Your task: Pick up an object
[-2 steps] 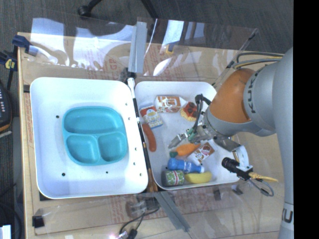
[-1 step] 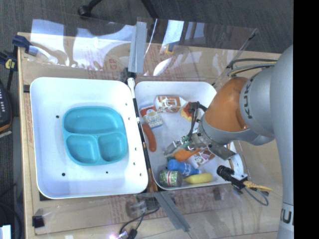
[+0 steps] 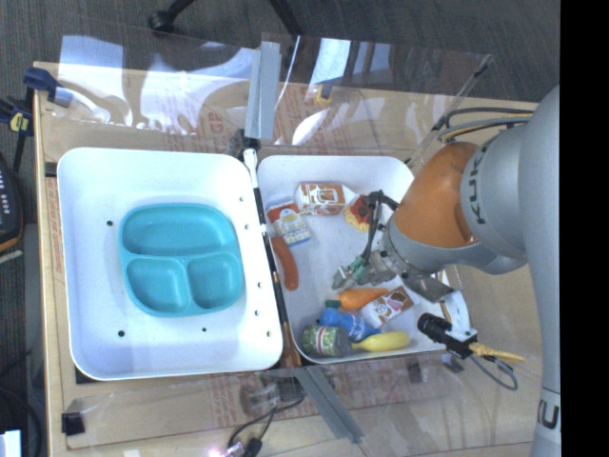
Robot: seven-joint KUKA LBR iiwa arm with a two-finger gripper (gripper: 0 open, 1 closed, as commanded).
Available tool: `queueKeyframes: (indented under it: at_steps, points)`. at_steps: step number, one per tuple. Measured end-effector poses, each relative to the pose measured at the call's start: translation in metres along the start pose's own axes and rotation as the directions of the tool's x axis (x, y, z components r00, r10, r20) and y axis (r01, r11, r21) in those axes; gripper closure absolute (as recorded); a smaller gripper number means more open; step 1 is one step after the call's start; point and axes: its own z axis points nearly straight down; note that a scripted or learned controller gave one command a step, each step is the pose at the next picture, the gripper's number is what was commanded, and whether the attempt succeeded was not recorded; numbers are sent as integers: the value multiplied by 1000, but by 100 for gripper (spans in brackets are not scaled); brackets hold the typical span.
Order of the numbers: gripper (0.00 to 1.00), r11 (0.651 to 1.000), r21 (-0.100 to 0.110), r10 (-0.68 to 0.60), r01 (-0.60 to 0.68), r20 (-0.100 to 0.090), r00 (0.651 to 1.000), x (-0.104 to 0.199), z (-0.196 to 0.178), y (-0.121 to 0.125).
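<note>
Two white bins sit side by side before you. The right bin is the one the arm reaches into, and its pincer hangs low among the clutter there. You cannot tell from this slanted view whether the pincer is open or closed, nor whether anything sits in it.

Items near the pincer, right bin:
- Orange carrot-shaped toy, just below the pincer, close to touching it.
- Small printed packet, beside the carrot, under the wrist.
- Yellow banana-shaped toy, further below, by the bin's near wall.
- Blue piece and green-lidded jar, below and to the left.
- Red sausage-shaped toy, well to the left, along the dividing wall.
- Small blue-and-white packet, up and to the left.
- Printed box, above the pincer, near the far wall.
- Red-and-yellow item, above, beside the wrist.

Left bin, well apart from the pincer: one turquoise divided tray, three compartments.
</note>
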Motion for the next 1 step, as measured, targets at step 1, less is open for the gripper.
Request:
queueKeyframes:
  at_steps: [1]
  points:
    - [0, 1000, 0, 0, 0, 0, 1000, 0, 0, 0]
